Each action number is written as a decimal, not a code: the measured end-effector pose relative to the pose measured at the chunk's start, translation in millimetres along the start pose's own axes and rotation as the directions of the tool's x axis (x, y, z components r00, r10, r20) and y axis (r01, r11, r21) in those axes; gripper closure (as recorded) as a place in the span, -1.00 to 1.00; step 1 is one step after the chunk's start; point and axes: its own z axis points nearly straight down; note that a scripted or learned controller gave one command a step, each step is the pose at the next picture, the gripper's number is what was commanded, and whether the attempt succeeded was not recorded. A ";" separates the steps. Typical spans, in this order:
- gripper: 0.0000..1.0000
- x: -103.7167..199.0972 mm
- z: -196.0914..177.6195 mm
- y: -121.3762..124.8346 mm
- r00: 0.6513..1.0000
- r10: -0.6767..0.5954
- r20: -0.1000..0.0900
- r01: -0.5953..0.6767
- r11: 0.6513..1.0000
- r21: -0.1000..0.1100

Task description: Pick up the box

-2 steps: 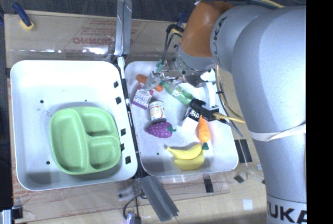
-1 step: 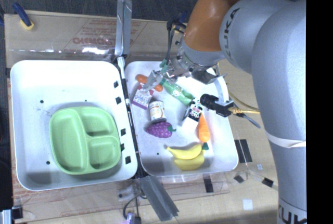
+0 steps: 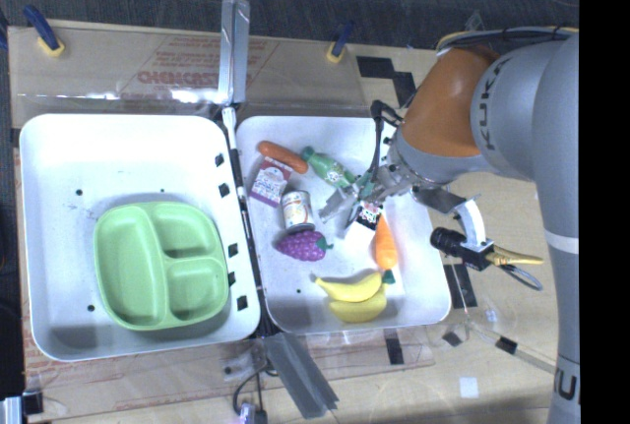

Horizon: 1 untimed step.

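camera view: the arm (image 3: 512,107) comes in from the right and bends down over the right bin (image 3: 418,309), with its gripper (image 3: 356,196) low among the clutter near the bin's middle. how it is set cannot be told at this size, because metal parts, a green bottle (image 3: 327,166) and a small dark-and-white item (image 3: 369,213) crowd the same spot. nothing can be seen held by it.

the box (image 3: 268,184), a small purple-and-white carton, lies flat in the right bin close to the divider between the two bins. it sits to the left of the gripper in this view, near but apart from it, with a can (image 3: 295,211) standing just beside the box on its lower right, between box and gripper. a carrot-like orange piece (image 3: 283,156) lies just above the box. the box's long axis looks to run roughly up and down the picture, tilted a little.

other things in the right bin: purple grapes (image 3: 302,244), a banana (image 3: 351,288), and an orange carrot (image 3: 386,245). the left bin (image 3: 49,147) holds a green divided plate (image 3: 162,265).

by the look of it, the coming move turns on shifting leftward past the can and closing across the box's short sides. the can's closeness is the likely snag.
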 end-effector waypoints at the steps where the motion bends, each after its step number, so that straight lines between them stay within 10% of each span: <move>1: -1.00 49.5 -39.3 59.4 0.973 0.230 0.000 -0.230 0.973 -0.001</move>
